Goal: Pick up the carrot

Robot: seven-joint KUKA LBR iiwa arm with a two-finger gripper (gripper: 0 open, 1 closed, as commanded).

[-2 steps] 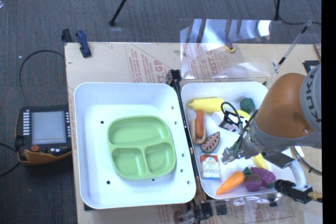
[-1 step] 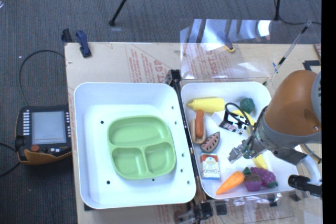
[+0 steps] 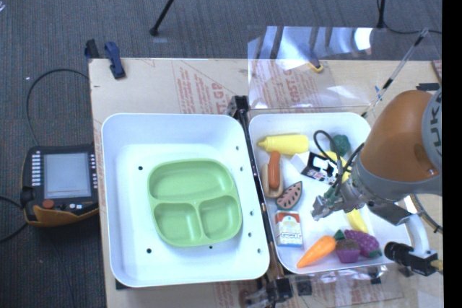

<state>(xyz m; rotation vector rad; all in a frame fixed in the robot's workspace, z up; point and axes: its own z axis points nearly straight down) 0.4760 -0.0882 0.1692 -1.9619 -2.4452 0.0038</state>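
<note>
The green tray (image 3: 193, 200) is sitting in the left bin (image 3: 119, 155). The carrot (image 3: 317, 252) is lying in the right bin's near part – beside the grapes (image 3: 359, 244) (a crowded spot), so the gripper (image 3: 326, 207), hanging above, may be catching those instead.

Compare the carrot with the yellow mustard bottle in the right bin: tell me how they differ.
The carrot is orange and tapers to a point; the mustard bottle is yellow and rounder, with a short nozzle. The carrot lies at a slant near the bin's front edge, beside the purple grapes; the bottle lies nearly level near the back edge. The bottle looks longer and thicker than the carrot. Both lie on their sides in the right bin.
</note>
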